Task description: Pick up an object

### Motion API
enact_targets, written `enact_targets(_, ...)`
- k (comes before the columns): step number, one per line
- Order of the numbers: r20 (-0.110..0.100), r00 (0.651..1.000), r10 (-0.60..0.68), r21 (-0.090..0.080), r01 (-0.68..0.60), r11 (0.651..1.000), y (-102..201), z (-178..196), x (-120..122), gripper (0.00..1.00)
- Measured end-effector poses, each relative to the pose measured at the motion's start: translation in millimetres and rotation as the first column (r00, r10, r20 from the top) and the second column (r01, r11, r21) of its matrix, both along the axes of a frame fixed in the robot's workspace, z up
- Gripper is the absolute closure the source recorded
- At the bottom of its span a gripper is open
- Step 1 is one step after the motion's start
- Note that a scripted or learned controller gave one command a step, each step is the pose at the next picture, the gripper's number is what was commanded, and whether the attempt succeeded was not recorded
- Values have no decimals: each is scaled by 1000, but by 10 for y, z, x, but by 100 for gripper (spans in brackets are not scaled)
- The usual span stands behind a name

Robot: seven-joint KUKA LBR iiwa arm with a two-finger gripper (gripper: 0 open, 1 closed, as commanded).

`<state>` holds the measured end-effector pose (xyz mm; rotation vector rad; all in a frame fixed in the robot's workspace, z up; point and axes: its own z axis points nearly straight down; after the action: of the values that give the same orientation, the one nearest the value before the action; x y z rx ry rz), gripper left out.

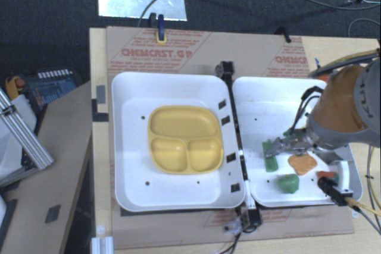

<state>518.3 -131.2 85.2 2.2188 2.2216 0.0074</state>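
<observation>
Bench bins (128, 128): yellow tray (183, 138); green blocks (289, 182).

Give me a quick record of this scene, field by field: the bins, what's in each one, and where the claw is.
left bin: holds a yellow divided plate
right bin: holds a green stick, an orange flat piece, a green block and a small red piece
claw: low in the right bin, at the green stick
arm: reaches in from the right
grasp: cannot tell
</observation>
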Motion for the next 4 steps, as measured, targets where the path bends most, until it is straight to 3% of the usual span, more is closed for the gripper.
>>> enact_targets(1,6,1000,1,-1,-1,1000,-2,132,19,100)
enact_targets(4,2,1000,4,-4,-4,1000,-42,1894,125,100)
